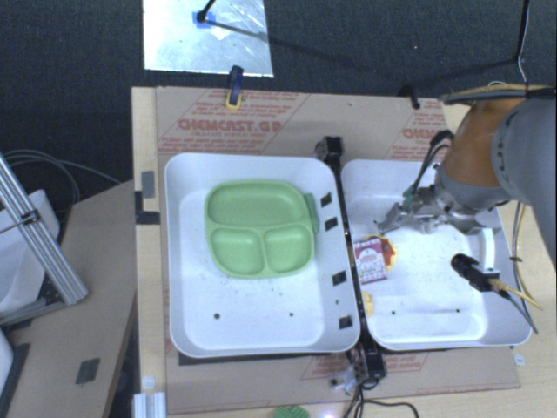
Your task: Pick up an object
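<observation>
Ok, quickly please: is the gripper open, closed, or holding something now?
Gripper: cannot be told whether open or closed; it is over the right bin, near the red packet.

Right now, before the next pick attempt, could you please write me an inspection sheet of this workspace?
Surface: left bin and right bin, both white, side by side on a brown printed board.
Job's things: red-and-white packet in the right bin, near its left wall; small yellow piece just below it in the view.
Clutter: green divided tray in the left bin.
Grippers: gripper over the right bin, just above the packet in the view; no object seen in it.
Cables: grey cables at the left; black cable at the upper right.
Surroundings: shiny sheet on the dark floor; metal frame at the left.
</observation>
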Motion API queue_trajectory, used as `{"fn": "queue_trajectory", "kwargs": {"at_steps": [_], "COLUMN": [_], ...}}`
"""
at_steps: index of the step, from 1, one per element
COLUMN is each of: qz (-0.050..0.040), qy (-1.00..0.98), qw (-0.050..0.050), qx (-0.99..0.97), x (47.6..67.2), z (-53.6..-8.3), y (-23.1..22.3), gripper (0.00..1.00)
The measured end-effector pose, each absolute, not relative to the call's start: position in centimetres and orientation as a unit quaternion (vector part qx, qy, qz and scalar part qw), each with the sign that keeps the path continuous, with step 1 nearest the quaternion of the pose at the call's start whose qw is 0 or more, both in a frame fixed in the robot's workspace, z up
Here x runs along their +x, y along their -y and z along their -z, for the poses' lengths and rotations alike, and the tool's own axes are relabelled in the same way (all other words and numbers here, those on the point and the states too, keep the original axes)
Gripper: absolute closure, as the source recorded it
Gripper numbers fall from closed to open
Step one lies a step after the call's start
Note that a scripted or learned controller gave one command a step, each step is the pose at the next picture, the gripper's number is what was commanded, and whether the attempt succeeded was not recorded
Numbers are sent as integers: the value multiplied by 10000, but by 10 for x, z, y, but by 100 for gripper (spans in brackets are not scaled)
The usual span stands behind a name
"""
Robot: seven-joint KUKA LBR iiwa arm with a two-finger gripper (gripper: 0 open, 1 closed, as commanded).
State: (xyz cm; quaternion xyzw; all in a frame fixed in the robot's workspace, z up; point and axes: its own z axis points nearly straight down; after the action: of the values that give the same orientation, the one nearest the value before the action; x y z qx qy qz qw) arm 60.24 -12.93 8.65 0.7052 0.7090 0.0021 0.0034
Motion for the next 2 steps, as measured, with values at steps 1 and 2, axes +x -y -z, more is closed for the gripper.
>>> {"fn": "queue_trajectory", "kwargs": {"at_steps": [1, 2], "qz": [2, 2], "qy": [-7079, -7069], "qw": [-17, -14], "qx": [7063, 7073], "x": [544, 484], "z": [-84, -84], "y": [92, 84], "gripper": [0, 0]}}
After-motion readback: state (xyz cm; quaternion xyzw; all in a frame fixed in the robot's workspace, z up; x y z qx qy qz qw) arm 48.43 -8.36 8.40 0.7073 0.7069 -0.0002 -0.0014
